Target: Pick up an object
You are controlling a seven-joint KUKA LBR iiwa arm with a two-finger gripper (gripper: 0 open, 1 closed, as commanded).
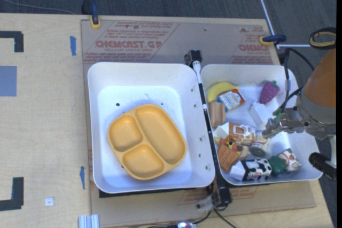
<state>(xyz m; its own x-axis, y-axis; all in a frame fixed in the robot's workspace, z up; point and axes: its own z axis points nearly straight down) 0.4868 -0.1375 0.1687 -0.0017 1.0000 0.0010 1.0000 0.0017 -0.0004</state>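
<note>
Left shallow white bin (101, 115) is holding a yellow three-compartment plastic plate (147, 140), lying flat toward its front. Right shallow white bin (214, 75) is carrying a jumble of toys: a yellow plastic banana (218, 90) at the back left, a purple grape bunch (270, 92) further right, a black-and-white cow figure (257, 168) at the front. The grey two-finger gripper (273, 127) is hovering over this bin's right half, near a white block (258, 113); its opening cannot be told, and nothing is showing in its grasp.
</note>
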